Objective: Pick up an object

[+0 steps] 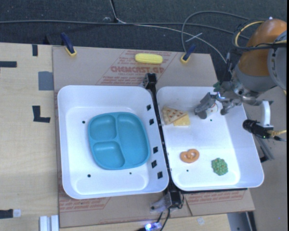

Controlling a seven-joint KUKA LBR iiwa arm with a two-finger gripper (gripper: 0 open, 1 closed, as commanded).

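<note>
Dark carpet frames a pale wooden bench where a brown cardboard sheet (130, 71) carries two shallow white plastic bins side by side. Inside the left bin (70, 105) lies a blue plastic divided plate (118, 140) with three compartments, near the bin's middle. Over the right bin (241, 143), the grey arm with its orange band (265, 37) reaches in from the right, and its two-finger gripper (212, 106) hangs above the bin's upper part — its two dark fingers stand apart, with nothing between them. Just to the gripper's left, a waffle-patterned tan wedge on a yellow cheese-like slice (176, 116) rests on the bin floor near the dividing wall, apart from the fingers. Lower down lie an orange pretzel-shaped toy (189, 155) and, to its right, a green broccoli-like floret (219, 166) — the two near each other but not touching. Beyond the bins, a yellow oblong piece (148, 58) sits on the cardboard, flanked by two blue-and-yellow clamps (68, 44) at the sheet's far edge. Black cables loop across the carpet.
</note>
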